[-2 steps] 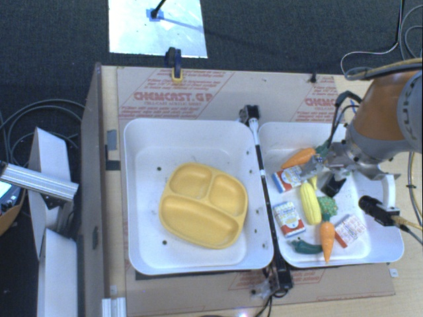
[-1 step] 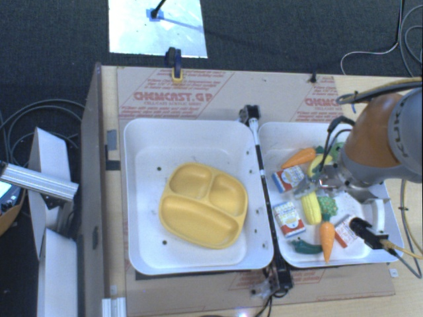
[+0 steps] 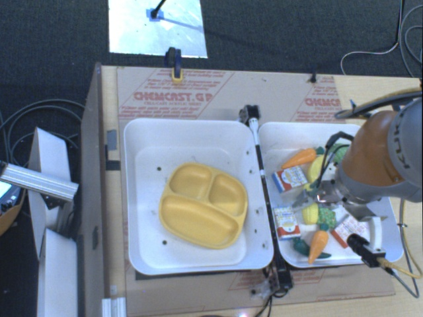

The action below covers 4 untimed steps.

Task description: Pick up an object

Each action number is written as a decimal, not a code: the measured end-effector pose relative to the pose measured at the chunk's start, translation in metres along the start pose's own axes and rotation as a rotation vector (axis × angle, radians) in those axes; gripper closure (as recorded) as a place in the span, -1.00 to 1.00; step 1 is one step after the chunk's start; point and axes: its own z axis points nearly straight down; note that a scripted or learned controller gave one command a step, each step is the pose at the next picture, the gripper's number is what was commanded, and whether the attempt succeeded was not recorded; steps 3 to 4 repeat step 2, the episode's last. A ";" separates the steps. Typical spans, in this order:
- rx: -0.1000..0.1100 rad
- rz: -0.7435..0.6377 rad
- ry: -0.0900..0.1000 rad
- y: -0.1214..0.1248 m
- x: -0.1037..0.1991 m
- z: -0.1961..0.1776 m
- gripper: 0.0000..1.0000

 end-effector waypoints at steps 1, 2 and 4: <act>0.009 -0.002 0.005 -0.001 0.001 -0.008 1.00; 0.007 -0.016 0.013 0.040 0.083 -0.101 1.00; 0.007 -0.016 0.013 0.040 0.083 -0.101 1.00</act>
